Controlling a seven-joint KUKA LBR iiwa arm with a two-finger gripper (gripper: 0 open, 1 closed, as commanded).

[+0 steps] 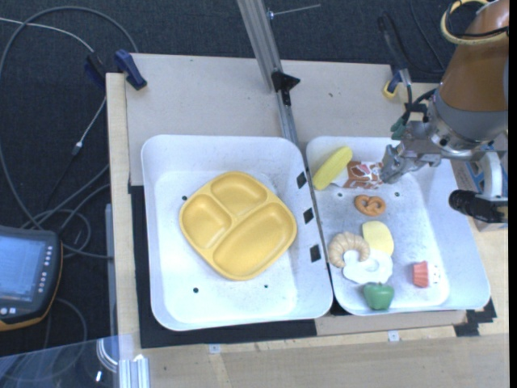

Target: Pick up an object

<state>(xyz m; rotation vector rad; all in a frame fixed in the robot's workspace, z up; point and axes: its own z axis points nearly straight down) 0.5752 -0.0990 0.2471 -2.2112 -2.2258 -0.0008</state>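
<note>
I see the gripper low at the right bin's far edge, beside a red-and-white packet; finger state cannot be told. A banana, pretzel and croissant crowd nearby.

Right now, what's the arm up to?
The gripper is down at the far end of the right bin, next to a red-and-white packet and a yellow banana-like piece. Nothing shows between its fingers, so no pick is confirmed. A pretzel, croissant, fried egg, green pepper and a red piece lie in that bin. The left bin holds a yellow divided plate.
</note>
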